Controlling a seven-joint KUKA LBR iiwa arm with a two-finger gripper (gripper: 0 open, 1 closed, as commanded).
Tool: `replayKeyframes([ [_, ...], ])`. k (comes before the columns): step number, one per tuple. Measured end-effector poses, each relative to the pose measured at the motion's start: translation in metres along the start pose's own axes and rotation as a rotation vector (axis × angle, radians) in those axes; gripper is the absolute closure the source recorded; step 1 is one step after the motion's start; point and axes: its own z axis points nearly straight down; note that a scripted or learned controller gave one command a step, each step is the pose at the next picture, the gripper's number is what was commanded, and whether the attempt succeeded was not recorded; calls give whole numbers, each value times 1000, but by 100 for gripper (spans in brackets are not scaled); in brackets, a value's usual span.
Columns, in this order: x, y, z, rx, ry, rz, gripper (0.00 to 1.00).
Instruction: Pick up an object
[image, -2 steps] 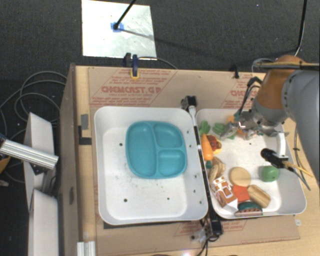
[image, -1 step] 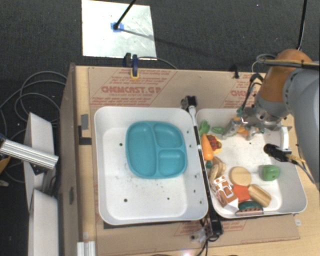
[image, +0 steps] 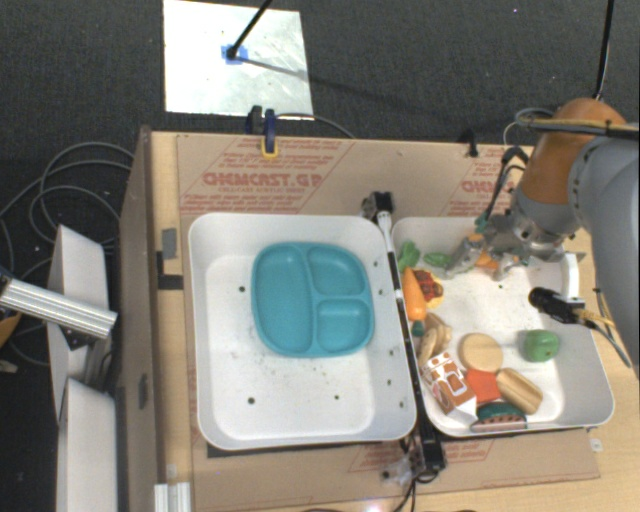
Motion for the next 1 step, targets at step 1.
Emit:
replayKeyframes([
  [1,-20,3,0,-17,-8,-5,0],
])
